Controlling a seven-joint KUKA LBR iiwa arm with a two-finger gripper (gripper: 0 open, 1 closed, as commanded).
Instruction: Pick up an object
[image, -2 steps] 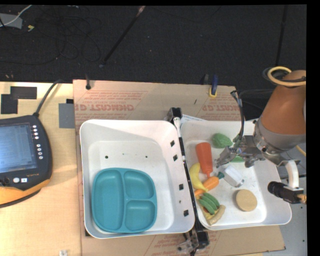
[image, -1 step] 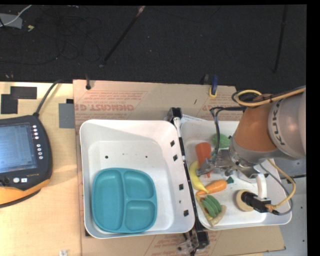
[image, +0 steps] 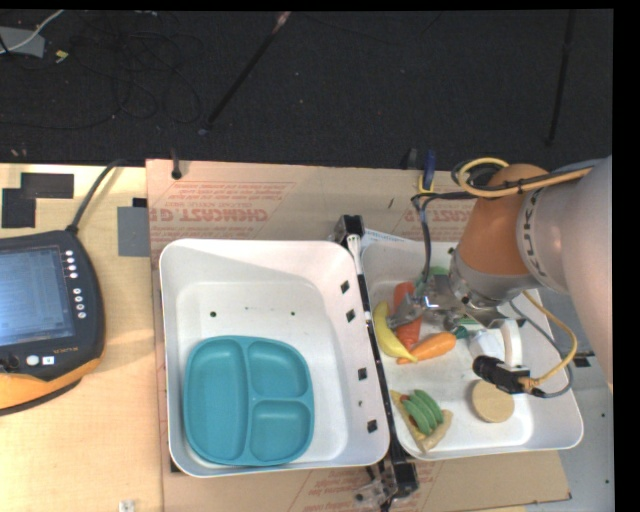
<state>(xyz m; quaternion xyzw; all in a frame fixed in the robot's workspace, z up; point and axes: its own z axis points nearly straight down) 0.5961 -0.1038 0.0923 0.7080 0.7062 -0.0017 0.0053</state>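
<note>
Smooth, glossy plastic toy food in the right white bin (image: 560, 435): curved yellow banana (image: 385, 335), tapered orange carrot (image: 432, 347), red piece (image: 402, 297), ribbed green item on a tan slice (image: 424, 410), flat round tan disc (image: 492, 402). Segmented teal tray (image: 248, 400) with 3 compartments in the left bin (image: 200, 262). Gripper (image: 432, 312) low over the pile, carrot just beside at 6 o'clock, banana at 8 o'clock. Cannot tell gripper's state.
</note>
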